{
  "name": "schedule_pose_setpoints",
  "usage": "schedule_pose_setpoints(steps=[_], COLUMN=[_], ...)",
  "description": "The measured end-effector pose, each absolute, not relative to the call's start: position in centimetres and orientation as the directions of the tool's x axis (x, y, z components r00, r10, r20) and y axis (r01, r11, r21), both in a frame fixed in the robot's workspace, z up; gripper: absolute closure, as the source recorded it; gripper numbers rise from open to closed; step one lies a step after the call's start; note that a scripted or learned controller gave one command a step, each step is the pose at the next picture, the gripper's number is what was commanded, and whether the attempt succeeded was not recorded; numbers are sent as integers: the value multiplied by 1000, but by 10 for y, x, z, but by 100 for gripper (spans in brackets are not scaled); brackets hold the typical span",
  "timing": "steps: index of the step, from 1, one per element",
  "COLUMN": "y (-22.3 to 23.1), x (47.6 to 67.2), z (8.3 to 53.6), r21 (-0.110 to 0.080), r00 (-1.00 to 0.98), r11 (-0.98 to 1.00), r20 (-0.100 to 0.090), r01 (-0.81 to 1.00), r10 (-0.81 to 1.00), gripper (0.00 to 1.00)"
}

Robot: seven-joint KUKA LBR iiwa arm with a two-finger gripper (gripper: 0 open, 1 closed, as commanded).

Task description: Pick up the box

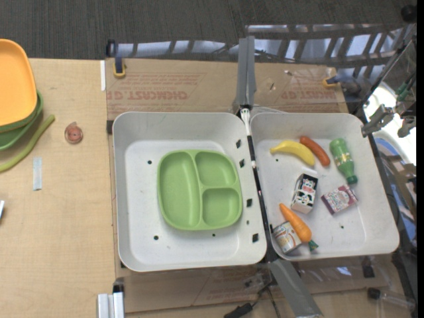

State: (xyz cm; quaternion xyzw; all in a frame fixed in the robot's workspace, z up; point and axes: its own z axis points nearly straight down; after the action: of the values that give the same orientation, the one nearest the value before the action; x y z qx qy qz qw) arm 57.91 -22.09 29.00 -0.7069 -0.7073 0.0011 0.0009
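While the two white bins sit side by side on the brown cardboard (172, 85), all the small toys lie in the right bin (381, 234). A little white box with black spots (305, 193) sits near the middle of that bin, tipped a bit to one side. Just to its right, close by but not touching, lies a small purple box (339, 199), turned at a slant. A carrot (296, 222) lies just below the spotted box, and its lower end rests by a small can (286, 238) near the front wall. Up at the back of the bin, a yellow banana (295, 151) and a red-orange sausage (316, 150) lie right next to each other. A green bottle (343, 159) lies to their right. The left bin (126, 177) holds a green plate (200, 189) with three parts. Over on the wooden bench (59, 230) at the far left, an orange plate (13, 85) sits on top of green ones, and a small pink thing (73, 133) lies near them. A grey piece that may be the claw (379, 118) hangs by the top right corner of the right bin, well apart from both boxes. I cannot tell if it is released or clenched.
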Motion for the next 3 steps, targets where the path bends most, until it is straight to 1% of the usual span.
schedule_pose_setpoints(steps=[1,2,3], y=[-207,-176,-182], x=[512,531,527], z=[154,104,101], r21=[-3,3,21], r00=[-37,-34,37], r11=[37,34,-37], r20=[1,-2,-2], r01=[999,999,999], r10=[999,999,999], gripper=[0,0,0])
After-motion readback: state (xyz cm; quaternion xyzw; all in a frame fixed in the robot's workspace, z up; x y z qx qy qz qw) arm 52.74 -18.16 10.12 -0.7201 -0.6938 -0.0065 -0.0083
